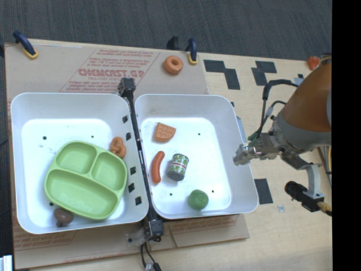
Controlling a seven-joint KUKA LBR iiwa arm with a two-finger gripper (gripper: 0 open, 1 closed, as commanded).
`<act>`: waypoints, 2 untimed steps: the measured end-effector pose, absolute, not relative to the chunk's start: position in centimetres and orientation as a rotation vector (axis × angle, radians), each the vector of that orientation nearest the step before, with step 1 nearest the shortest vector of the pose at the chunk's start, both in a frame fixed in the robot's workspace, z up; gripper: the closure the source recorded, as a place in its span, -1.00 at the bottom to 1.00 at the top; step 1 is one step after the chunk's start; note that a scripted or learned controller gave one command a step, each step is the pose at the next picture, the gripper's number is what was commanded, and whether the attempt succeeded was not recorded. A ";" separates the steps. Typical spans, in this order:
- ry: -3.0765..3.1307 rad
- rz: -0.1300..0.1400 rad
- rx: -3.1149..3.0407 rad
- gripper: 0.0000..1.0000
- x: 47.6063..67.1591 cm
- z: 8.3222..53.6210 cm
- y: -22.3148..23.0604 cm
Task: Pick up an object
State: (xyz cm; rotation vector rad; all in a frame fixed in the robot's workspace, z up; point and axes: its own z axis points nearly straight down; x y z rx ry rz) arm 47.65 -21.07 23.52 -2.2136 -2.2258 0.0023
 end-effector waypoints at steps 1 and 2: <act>-2.229 -0.001 -2.217 1.00 47.7 24.7 -21.1; -2.226 0.002 -2.213 1.00 47.6 23.5 -21.1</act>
